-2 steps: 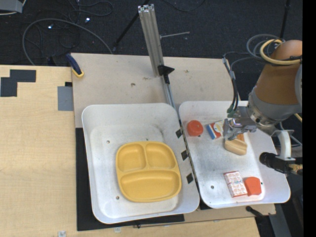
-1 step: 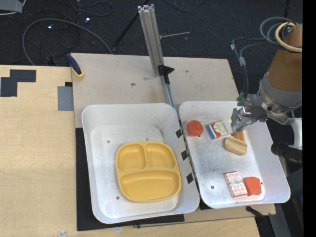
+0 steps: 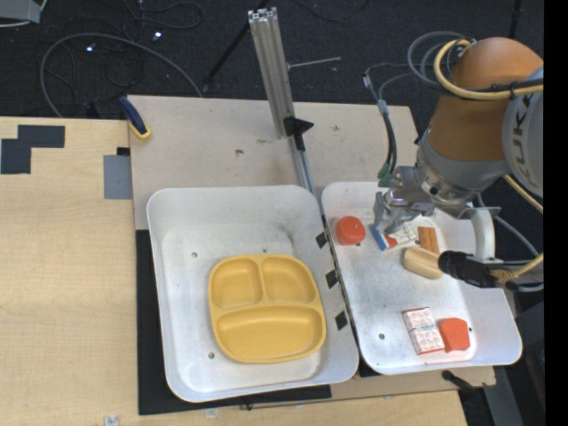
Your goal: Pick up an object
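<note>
gripper (image 3: 391,223) state i cannot tell; blue-and-white item (image 3: 388,236) directly beneath it, so descend straight, avoiding orange cap (image 3: 350,230) to its left.

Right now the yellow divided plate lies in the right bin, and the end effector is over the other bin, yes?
Not quite. The camera view shows the yellow divided plate lying in the left bin, while the end effector is over the right bin.

Light wood counter (image 3: 62,264) with grey patches, metal post (image 3: 273,69) standing behind the bins, black cables (image 3: 106,56) on dark floor, yellow-blue tool (image 3: 136,121) at board edge.
</note>
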{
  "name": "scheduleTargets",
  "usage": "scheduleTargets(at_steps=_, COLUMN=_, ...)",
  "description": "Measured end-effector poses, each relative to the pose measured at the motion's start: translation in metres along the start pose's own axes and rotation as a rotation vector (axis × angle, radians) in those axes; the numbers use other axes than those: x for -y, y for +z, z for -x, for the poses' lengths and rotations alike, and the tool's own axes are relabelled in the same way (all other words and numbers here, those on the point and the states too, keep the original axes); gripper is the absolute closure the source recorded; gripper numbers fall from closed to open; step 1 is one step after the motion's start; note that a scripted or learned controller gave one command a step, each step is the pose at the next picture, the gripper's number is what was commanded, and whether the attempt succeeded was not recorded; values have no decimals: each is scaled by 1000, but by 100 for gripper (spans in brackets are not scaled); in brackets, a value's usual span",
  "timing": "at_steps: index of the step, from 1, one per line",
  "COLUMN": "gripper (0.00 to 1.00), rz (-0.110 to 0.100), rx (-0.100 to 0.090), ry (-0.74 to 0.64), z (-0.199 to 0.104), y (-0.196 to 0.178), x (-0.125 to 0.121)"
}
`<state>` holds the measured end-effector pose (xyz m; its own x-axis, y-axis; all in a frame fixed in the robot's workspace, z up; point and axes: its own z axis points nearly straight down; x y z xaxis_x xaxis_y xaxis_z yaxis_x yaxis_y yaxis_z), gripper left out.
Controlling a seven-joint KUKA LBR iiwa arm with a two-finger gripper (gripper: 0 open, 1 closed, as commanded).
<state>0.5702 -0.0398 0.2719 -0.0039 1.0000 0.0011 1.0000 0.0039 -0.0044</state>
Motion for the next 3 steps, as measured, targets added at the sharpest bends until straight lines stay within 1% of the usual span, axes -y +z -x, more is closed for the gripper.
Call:
scheduleTargets(at_steps=2, gripper=100, rz=2, rx=1, ry=0, z=-89, y=10, x=-30)
scheduleTargets(at_steps=3, gripper=100, rz=2, rx=1, ry=-1, z=-143, y=23, x=-48)
